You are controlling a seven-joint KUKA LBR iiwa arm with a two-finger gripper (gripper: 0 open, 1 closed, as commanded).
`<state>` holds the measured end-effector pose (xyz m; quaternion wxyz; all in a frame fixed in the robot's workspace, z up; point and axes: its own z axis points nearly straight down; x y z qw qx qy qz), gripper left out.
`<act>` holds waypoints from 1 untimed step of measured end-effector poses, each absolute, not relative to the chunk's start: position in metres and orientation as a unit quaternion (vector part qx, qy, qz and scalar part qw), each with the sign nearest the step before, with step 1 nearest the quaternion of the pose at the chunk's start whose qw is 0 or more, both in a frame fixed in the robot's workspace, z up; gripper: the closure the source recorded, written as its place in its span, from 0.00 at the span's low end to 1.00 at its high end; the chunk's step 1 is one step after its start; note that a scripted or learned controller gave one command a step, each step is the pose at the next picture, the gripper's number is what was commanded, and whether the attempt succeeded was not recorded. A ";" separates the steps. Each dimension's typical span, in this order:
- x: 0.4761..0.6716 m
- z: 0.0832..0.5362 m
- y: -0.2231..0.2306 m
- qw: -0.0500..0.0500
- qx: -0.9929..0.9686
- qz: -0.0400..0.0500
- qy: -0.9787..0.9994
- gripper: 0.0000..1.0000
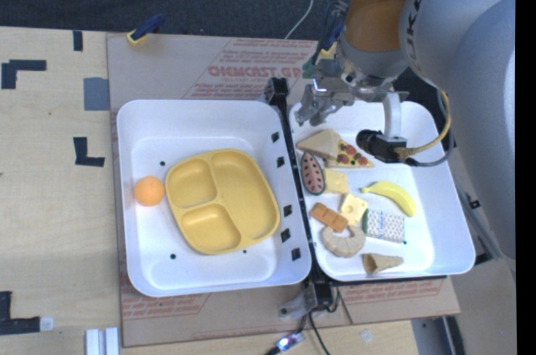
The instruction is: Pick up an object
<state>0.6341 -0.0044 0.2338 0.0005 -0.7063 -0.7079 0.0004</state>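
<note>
My gripper (318, 112) hangs over the far left corner of the right bin (448, 249), just above the pile of toy food. Its dark fingers point down and nothing shows between them. Right below lies a pizza slice (339, 149) with a tan wedge beside it. Nearer the front of the bin lie a dark oval piece (312, 173), cheese blocks (353, 207), a banana (392, 195), a waffle-like bar (328, 217), a bagel piece (344, 242), a patterned packet (385, 225) and a small tan wedge (381, 263).
The left bin (138, 136) holds a yellow divided plate (222, 198) and an orange ball (149, 192). A black divider rim (289, 169) runs between the bins. The arm's grey and orange body (435, 2) looms over the right bin's back.
</note>
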 end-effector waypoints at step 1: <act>0.637 0.230 0.001 0.000 -0.706 0.001 -0.708 1.00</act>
